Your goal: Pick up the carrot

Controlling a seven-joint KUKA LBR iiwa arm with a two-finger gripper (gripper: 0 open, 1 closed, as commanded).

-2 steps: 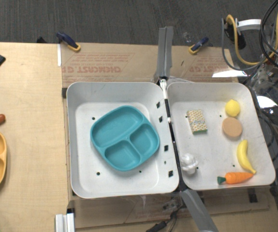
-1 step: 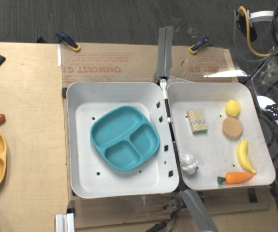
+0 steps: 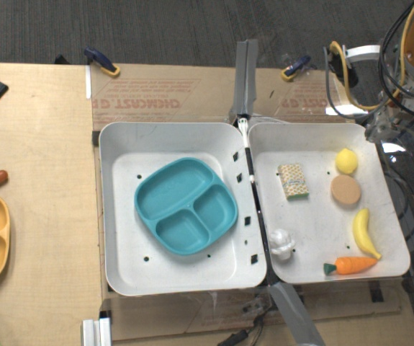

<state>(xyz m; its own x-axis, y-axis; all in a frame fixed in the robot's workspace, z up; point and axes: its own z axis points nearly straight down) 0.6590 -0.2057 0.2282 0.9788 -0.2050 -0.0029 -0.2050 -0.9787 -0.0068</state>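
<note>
- Along the bottom edge of the right bin (image 3: 390, 193), lower right of the frame, you find the carrot (image 3: 351, 265), lying flat, green end pointing left, untouched.
- Just above its orange tip sits the banana (image 3: 366, 233), near enough to crowd a grasp from that side.
- Higher up lie the lemon (image 3: 346, 161), a tan disc (image 3: 345, 190) and a patterned block (image 3: 294, 182); a white lump (image 3: 281, 244) rests left of the carrot.
- At the upper right edge you see cabling; whether the pincer is open or closed cannot be told.
- Your teal tray (image 3: 185, 206) waits in the left bin (image 3: 117, 215), likely as a drop spot.
</note>
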